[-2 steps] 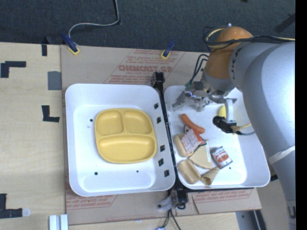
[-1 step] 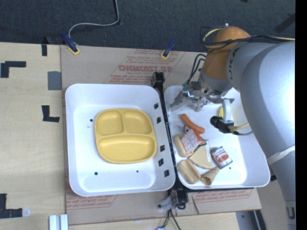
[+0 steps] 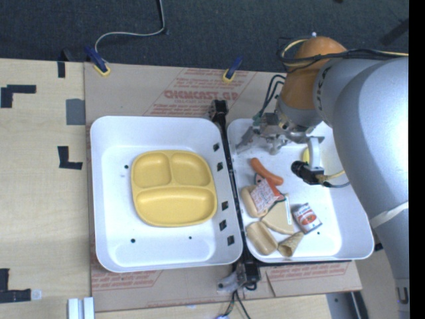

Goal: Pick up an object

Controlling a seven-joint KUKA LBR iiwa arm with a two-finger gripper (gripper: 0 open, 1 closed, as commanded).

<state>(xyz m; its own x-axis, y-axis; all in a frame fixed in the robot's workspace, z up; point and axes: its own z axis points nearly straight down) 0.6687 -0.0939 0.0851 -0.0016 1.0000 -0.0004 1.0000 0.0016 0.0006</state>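
My gripper point(image 3: 264, 135) hangs over the far end of the right bin point(image 3: 345, 241), under the orange wrist band. Nothing shows in its grasp. Just in front of it lies an orange sausage point(image 3: 266, 171). Nearer the camera sit a bread slice with a red-and-white label point(image 3: 261, 195), a pale cheese wedge point(image 3: 283, 216), a small red can point(image 3: 307, 216), a tan bread roll point(image 3: 259, 238) and a waffle cone point(image 3: 290, 244). These lie crowded together along the bin's left half.
The left bin point(image 3: 113, 145) holds a yellow divided plate point(image 3: 174, 187). A black divider point(image 3: 224, 158) runs between the bins. The grey arm point(image 3: 372, 131) covers the right bin's right side. Blue-and-yellow clamps point(image 3: 98, 63) hold the cardboard's far edge.
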